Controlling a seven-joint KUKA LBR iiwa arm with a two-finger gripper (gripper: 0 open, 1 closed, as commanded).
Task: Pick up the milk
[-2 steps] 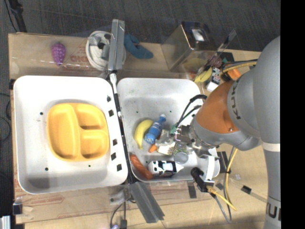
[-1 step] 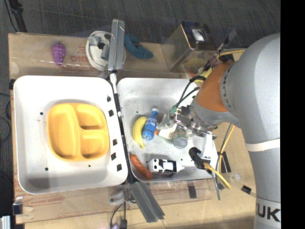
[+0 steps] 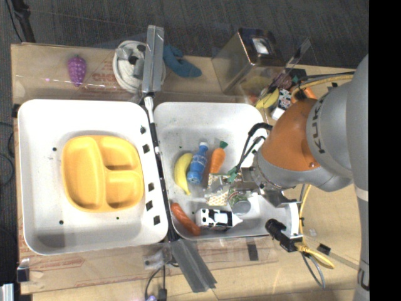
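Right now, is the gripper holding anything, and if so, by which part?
It cannot be told: the gripper is low among clutter in the right bin, above the milk.

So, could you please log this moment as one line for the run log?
task: pick up milk | gripper: low in right bin | milk: lying at near wall, not held | status: no grasp yet

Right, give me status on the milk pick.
Gripper down in right bin, nothing seen held. Milk, the black-and-white carton, lies by near wall, just below gripper. Sausage beside it; bottle, banana, carrot further back.
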